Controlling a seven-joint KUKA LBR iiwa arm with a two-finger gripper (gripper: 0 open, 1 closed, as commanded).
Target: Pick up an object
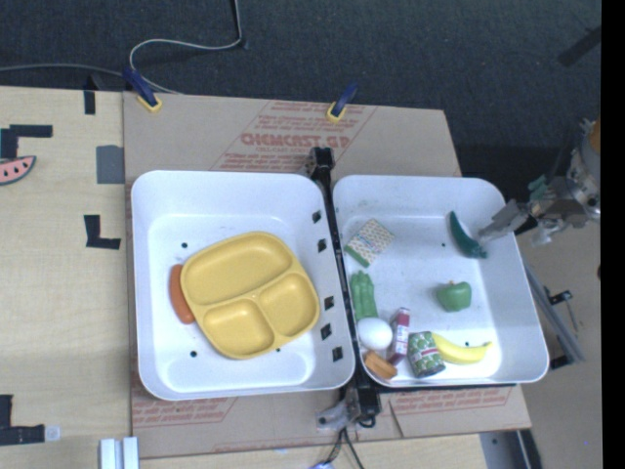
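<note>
The right bin (518, 291) holds several small things: a dark teal piece (467, 235) near its right wall, a green pepper-like toy (454, 296), a banana (461, 349), a labelled can (424, 353), a white egg (375, 334), a small red and white bottle (399, 320), a green vegetable (362, 294), a checkered packet (369, 240) and an orange bit (381, 364). My gripper (496, 226) reaches in over the bin's right rim, its tip right beside the teal piece. I cannot tell whether it touches or holds that piece.
The left bin (156, 223) carries a yellow divided plate (251, 292) with an orange sausage-shaped toy (181, 293) tucked under its left edge. A black divider (330, 262) separates the bins. Cardboard and a wooden bench surround them.
</note>
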